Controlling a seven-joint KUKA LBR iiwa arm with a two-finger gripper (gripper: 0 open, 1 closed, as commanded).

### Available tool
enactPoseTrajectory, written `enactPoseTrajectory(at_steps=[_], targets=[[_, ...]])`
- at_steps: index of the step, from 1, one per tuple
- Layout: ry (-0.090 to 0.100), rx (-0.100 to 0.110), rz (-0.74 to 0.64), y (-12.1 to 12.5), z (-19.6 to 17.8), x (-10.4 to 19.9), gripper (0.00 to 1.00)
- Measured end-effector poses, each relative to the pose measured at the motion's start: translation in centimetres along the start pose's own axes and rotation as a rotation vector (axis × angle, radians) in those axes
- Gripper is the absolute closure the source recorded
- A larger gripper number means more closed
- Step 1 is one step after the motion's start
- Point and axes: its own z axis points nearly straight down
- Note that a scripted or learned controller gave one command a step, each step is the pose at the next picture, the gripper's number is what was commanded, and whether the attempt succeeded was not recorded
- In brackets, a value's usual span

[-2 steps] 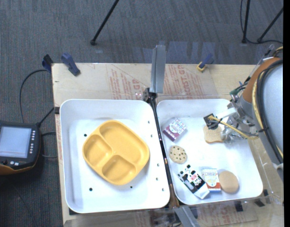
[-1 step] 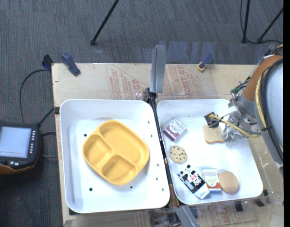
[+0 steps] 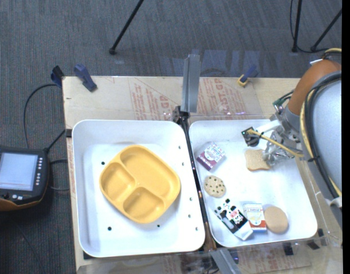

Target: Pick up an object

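Hovering over the toast slice, claw low.

We count two white bins, one yellow divided plate, one purple packet, one chocolate-chip cookie, one toast slice, one black-and-white carton, one small red-edged box and one tan bun.

The red print on the bench board is too blurred to read.
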Motion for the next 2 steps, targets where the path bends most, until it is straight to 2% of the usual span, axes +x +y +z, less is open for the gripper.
enactPoseTrajectory(at_steps=[2], targets=[[-0.002, 0.001, -0.005, 0.07, 0.01, 0.05, 1.0]])
